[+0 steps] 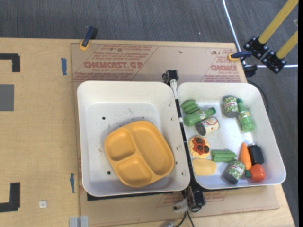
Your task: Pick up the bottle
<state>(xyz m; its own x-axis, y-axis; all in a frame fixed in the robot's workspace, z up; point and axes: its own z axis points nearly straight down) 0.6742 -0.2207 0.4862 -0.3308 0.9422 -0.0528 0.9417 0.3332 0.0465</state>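
A black clip (196, 198) sits nearest, at the near end of the seam between the two bins; cables trail from it over the cardboard (142, 56) that underlies both bins.

The bottle (199, 116) is in the right bin (271, 141), in its far left part, just beside the shared wall; it is green and glossy, with a fat body and a slimmer neck, and it lies on its side. Its long axis runs roughly left to right with a slight slant; the body is toward the seam and the neck points right and a little away from the camera.

It is crowded; a green vegetable (189, 106) touches it on the far side, and a white tin (209, 126) lies against it on the near side. A yellow disc (200, 145) lies nearer still. To the right of the neck there is bare white floor, reaching to a green can (230, 105) and a green piece (245, 119) by the right wall. A carrot (244, 155), a black block (255, 153) and a tomato (257, 172) fill the near right corner.

The left bin (90, 108) holds a yellow tray (138, 152); bare floor lies around it on the far side.

Whether the gripper is open or closed cannot be told.
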